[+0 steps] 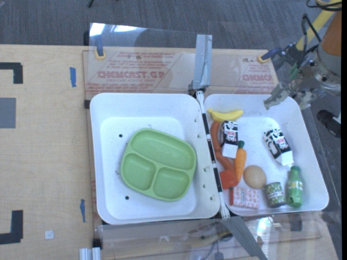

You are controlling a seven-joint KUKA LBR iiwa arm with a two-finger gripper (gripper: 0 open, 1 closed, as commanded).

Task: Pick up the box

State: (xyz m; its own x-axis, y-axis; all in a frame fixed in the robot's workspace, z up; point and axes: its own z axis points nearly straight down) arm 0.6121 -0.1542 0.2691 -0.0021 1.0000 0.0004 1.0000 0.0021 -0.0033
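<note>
the box (245, 197) lies flat at the near edge of the right bin (312, 145), a small red and white carton, touching nothing but the bin floor as far as i can see, with a red piece (227, 179) just beside it on the left and an egg (255, 176) just above it. a small can (275, 194) and a green bottle (294, 186) stand to its right. further up the bin sit a carrot (239, 158), two cow-print cartons (231, 132) and a banana (226, 114). the left bin (103, 145) bears a green divided plate (158, 164). the gripper (279, 97) hangs over the far right corner of the right bin, well apart from the box, and i cannot tell how it is set. so nothing looks done yet: the reach, the grasp and the lift all seem left to do
</note>
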